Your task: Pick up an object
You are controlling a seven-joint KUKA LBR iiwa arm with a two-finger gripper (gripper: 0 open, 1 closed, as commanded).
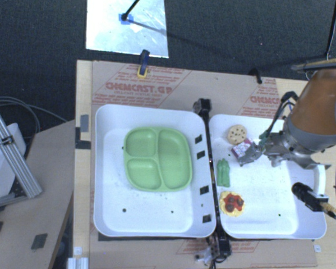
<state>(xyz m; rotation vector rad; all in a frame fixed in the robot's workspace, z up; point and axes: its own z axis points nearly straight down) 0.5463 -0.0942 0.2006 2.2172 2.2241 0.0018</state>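
Seemingly mid-grasp, the gripper (251, 154) is closing its jaws on a small purple packet (241, 149) at the right bin's (264, 226) ten o'clock; lifting is remaining.

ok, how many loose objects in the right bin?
4. Cookie near the far-left corner; purple packet just below it at the end effector; green piece along the left wall; small pizza near the front. The arm may hide more.
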